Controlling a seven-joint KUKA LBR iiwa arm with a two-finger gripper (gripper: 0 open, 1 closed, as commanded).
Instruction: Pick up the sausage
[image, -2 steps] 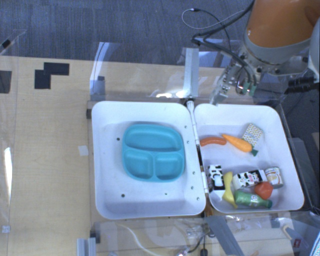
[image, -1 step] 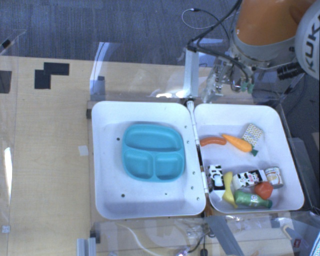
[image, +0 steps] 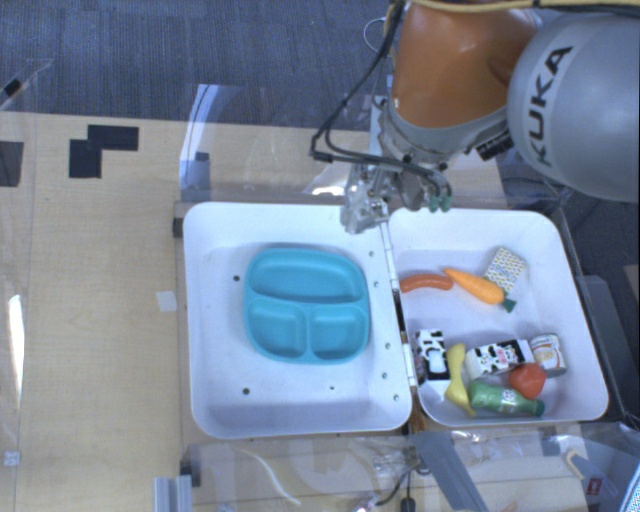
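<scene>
Right bin (image: 560, 250): sausage (image: 425, 283) lies below end effector (image: 372, 208).

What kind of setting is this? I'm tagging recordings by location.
Most likely a robotics lab bench for pick-and-place trials: a KUKA arm reaches over two white bins, one holding a blue divided tray, the other toy food such as a sausage and carrot.

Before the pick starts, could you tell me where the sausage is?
The sausage lies in the right bin, near its left wall, just left of the carrot.
</scene>
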